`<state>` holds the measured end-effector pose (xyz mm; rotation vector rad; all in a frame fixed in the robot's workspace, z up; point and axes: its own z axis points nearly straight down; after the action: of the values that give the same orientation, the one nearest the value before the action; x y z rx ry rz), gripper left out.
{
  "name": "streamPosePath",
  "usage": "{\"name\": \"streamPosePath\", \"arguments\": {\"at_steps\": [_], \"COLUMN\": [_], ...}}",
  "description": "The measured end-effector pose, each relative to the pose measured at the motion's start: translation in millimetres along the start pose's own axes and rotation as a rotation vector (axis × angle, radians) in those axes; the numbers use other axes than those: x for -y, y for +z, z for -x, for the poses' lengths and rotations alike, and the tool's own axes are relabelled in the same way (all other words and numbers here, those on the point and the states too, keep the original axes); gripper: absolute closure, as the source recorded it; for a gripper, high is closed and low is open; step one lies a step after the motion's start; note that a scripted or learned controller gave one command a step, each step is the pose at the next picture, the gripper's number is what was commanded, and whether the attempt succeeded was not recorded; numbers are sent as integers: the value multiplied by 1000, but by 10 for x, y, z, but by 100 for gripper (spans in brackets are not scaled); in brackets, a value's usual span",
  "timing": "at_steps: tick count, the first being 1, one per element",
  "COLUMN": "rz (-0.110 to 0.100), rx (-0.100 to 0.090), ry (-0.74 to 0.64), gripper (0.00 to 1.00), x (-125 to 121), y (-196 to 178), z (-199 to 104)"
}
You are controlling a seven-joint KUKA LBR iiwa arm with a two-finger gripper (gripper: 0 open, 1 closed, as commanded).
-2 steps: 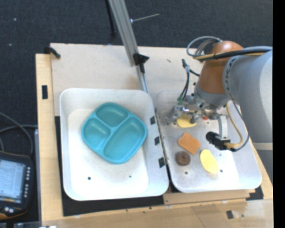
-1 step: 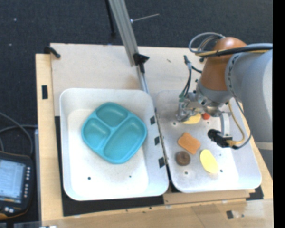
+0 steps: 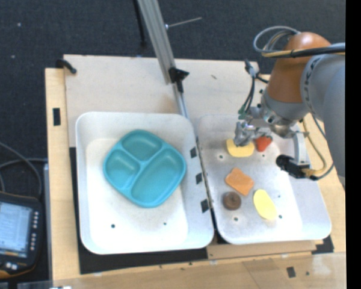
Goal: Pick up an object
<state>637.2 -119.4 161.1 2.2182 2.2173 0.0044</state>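
The arm (image 3: 301,77) comes in from the right and bends down over the right bin (image 3: 307,221). Its gripper (image 3: 245,132) is low, at the far end of that bin. It sits right on top of a flat yellow piece (image 3: 240,149). The gripper touches the far edge of the yellow piece or is just above it. It is too small and dark to tell if the fingers are spread or pinched, or if they grasp anything.

A small red thing (image 3: 263,142) lies just beside the yellow piece, on its right, partly under the wrist. An orange block (image 3: 239,180) lies near the yellow piece, closer to the front of the bin. A round brown thing (image 3: 231,200) sits just past the orange block, toward the front. A yellow oval (image 3: 264,204) lies to the right of the brown thing, well apart from the yellow piece. A black part with a cable (image 3: 292,166) hangs off the arm, to the right of the yellow piece.

The left bin (image 3: 90,233) is far left of the yellow piece. A blue plate (image 3: 145,167) with three parts lies in the middle of it. A grey metal bar (image 3: 159,35) slants up from between the two bins. Both bins rest on a pale bench (image 3: 108,83).
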Motion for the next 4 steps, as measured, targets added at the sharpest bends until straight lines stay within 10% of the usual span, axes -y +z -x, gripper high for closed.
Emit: {"name": "streamPosePath", "arguments": {"at_steps": [2, 4], "rz": [2, -5], "rx": [0, -2], "ry": [-4, -7], "gripper": [100, 100], "x": [-74, 388], "y": [-1087, -1083], "z": [-70, -936]}}
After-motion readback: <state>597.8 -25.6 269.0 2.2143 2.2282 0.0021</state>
